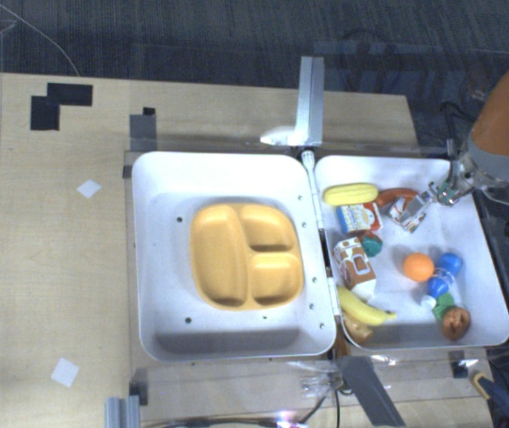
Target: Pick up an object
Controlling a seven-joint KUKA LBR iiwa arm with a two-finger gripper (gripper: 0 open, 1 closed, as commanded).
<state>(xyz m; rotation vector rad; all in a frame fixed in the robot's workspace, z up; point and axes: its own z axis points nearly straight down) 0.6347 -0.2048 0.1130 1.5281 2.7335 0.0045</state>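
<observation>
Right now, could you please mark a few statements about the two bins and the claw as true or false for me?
1. The yellow divided tray lies in the left bin. True.
2. The orange ball sits in the left bin. False: it sits in the right bin.
3. The claw is over the right bin's upper part. True.
4. The banana lies by the right bin's far wall. False: it lies near the front left corner.
5. The blue bottle lies just right of the orange ball. True.
</observation>
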